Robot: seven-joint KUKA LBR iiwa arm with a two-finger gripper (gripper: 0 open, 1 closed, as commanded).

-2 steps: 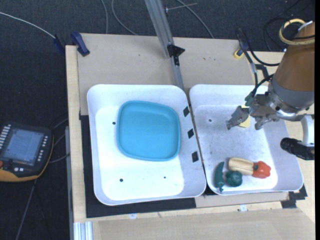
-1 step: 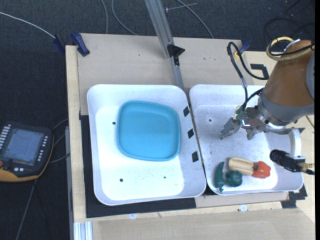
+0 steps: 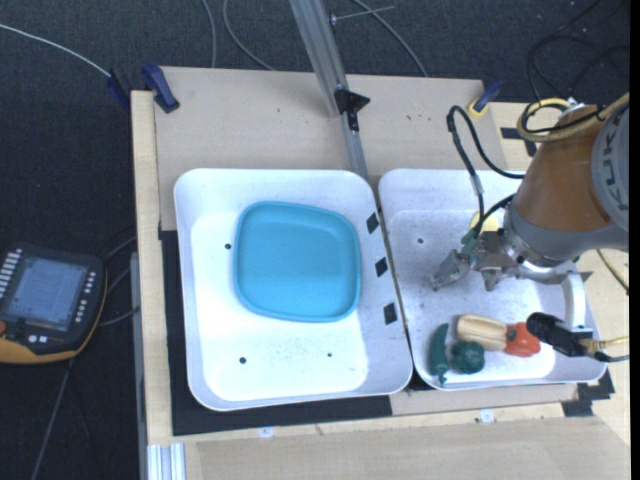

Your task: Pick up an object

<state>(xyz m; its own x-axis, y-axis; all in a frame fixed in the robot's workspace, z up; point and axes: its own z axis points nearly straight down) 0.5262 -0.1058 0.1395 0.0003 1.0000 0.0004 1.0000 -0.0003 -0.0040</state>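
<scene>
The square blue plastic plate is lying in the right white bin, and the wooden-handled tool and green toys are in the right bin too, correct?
Not quite. The camera view shows the square blue plastic plate in the left white bin, not the right one. The rest holds: the wooden-handled tool and green toys lie in the right white bin.

a robotics lab: a plywood worktop with blue clamps stands on dark carpet, loose cables trail behind it, a teach pendant lies on the floor, and a metal pole rises over two white bins.
</scene>
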